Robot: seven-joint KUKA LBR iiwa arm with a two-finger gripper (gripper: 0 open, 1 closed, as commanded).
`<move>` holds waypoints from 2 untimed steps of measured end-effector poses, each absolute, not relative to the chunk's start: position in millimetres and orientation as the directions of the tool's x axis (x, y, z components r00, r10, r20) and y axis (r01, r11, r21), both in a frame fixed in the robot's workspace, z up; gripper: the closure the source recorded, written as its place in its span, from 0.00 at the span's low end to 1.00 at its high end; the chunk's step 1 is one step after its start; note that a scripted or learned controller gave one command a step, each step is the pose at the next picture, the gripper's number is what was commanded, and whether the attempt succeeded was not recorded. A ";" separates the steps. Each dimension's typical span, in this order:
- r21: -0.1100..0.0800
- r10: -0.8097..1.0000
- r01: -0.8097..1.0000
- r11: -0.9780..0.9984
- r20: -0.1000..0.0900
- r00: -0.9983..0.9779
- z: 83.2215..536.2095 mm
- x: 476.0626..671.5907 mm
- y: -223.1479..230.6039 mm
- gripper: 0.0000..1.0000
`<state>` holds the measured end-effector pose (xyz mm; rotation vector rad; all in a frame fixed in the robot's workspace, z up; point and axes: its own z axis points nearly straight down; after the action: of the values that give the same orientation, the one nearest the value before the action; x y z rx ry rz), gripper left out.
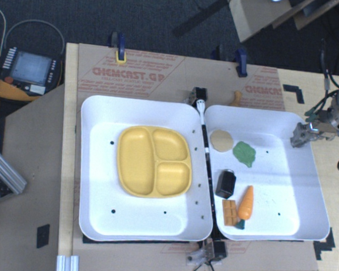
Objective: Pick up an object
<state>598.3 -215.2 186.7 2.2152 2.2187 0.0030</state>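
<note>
yellow tray [154, 161], orange carrot [246, 203], green lump [244, 153]

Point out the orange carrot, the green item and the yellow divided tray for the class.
Orange carrot [246, 203]: camera view, middle of its body.
Green item [244, 153]: camera view, centre of its top.
Yellow divided tray [133, 158]: camera view, floor of its large compartment.

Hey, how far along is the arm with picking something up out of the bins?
Nothing looks picked yet. The gripper sits over the right white bin's far right rim, with no item seen in it. The beige round disc, green crumpled piece, black block, orange carrot and tan cracker all lie in that bin. Reaching, grasping and lifting remain.
</note>
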 end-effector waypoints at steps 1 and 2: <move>0.008 1.000 1.000 0.003 -0.003 -0.003 243.8 598.6 -205.3 1.00; -0.002 1.000 1.000 0.005 0.002 -0.005 233.3 594.5 -149.5 1.00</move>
<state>594.5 -149.5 233.3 2.2179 2.2291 -0.0003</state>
